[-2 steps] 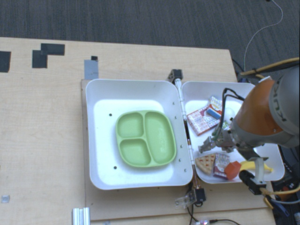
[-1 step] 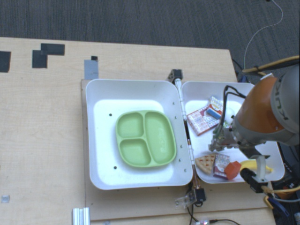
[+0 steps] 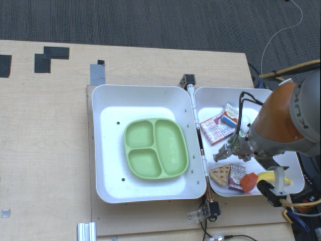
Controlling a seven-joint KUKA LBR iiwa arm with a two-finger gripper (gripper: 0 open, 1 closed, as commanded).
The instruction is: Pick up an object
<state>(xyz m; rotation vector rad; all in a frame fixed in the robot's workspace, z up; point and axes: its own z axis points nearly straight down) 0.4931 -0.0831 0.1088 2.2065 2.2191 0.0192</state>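
Observation:
The right bin (image 3: 296, 184) holds several small objects. A red and white packet (image 3: 216, 130) lies at its left side, with a blue and white item (image 3: 229, 118) just behind it. Along the front lie a toy pizza slice (image 3: 219, 175), a small pink packet (image 3: 235, 176), a red piece (image 3: 248, 182) and a yellow piece (image 3: 275, 177). My gripper (image 3: 228, 152) hangs low over the bin's middle left, between the red and white packet and the pizza slice. The grey and orange arm covers the bin's right half.
The left bin (image 3: 108, 134) holds a light green divided plate (image 3: 155, 148). A metal rail (image 3: 196, 129) separates the two bins. Cables and clamps sit at the bench's front edge (image 3: 208, 212). Black tape marks lie on the wooden bench at far left.

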